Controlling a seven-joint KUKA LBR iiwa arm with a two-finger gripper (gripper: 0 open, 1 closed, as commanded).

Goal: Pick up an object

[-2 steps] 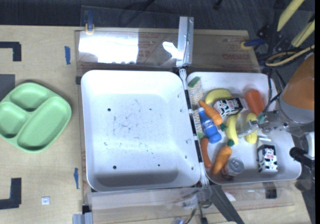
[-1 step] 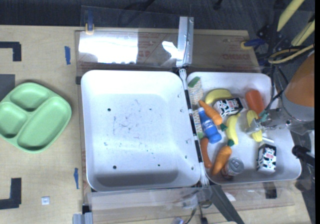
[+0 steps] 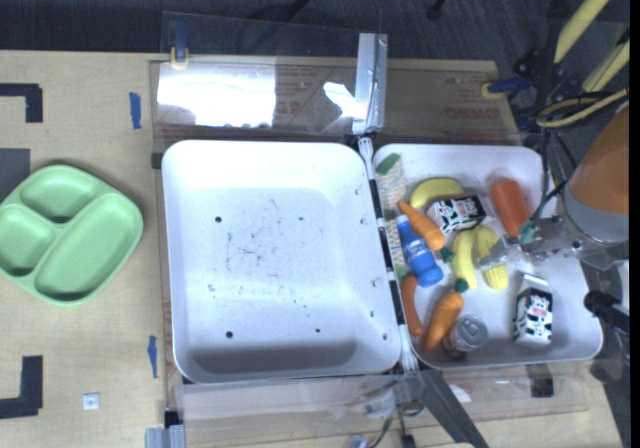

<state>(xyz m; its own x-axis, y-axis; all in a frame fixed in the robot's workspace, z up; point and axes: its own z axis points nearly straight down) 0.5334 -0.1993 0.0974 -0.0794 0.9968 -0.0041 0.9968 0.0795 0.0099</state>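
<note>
The arm came in over the right edge of the table, its orange-banded wrist above the right rim of the right bin (image 3: pixel 575 161). The gripper (image 3: pixel 528 236) sat low among the clutter in that bin, just right of the yellow corn cob (image 3: pixel 494 276) and below the orange carrot-like piece (image 3: pixel 510 206) near the bin's far right part. Whether the jaws were wide, narrow or closed on something could not be told; the tip was small and blurred against the white floor.

Every candidate lay in the right bin: a banana (image 3: pixel 436 191) near the far edge, a black-and-white carton (image 3: pixel 457 214) beside it, a blue bottle (image 3: pixel 420 258) along the left wall, a second cow-patterned carton (image 3: pixel 535 316) near the right front corner, and a small can (image 3: pixel 470 333) at the front edge. The left bin (image 3: pixel 270 256) carried nothing to grasp, and a green divided plate (image 3: pixel 65 231) rested at the table's left edge.

To do this step well, the jaws should probably straddle one piece that stands apart from its neighbours, such as the corn cob or the front carton, across its narrow side, and descend fully before closing. Crowded pieces by the left wall would likely be nudged rather than caught.
</note>
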